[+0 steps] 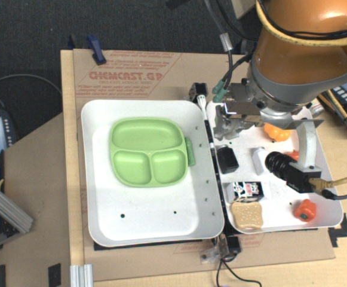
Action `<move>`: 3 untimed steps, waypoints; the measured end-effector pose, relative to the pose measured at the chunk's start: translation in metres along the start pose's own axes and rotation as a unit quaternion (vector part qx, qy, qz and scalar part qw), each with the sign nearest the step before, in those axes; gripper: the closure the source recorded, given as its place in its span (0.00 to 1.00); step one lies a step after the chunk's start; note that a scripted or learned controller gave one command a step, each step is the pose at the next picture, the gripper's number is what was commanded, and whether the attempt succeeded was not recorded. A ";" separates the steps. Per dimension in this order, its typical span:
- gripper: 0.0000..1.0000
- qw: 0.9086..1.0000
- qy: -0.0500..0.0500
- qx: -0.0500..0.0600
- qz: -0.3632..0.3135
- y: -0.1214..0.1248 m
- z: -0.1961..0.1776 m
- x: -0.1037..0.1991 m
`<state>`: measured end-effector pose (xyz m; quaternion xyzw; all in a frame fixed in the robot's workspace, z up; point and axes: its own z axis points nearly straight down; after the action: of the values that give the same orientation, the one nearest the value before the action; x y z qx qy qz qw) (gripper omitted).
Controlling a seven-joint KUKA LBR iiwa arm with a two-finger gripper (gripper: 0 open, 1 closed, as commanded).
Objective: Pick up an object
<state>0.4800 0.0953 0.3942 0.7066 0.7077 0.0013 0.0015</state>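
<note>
a: where is the tool [224, 130]?
b: just beyond the black block [226, 159], toward the view's top, low over the right bin [279, 199]. i cannot tell whether it is spread or pressed together.
a: and the block?
b: it lies flat on the bin floor, close to the wall next to the left bin [149, 217].
a: what else is around the block?
b: a small grey piece [258, 160] to its right, an orange thing [278, 131] up and to the right, a printed packet [248, 190] below and to the right, and a toast slice [247, 215] further below. a red thing [305, 210] sits well off to the lower right.
a: to its left?
b: a green divided plate [149, 151], in the left bin.
</note>
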 end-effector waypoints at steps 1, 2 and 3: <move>1.00 1.000 0.000 -0.001 0.004 0.000 -0.020 -0.057; 1.00 1.000 -0.001 0.006 0.005 -0.002 0.051 -0.113; 1.00 1.000 0.002 0.006 -0.005 -0.002 0.088 -0.006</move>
<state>0.4780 0.0889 0.3066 0.7031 0.7111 -0.0016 -0.0036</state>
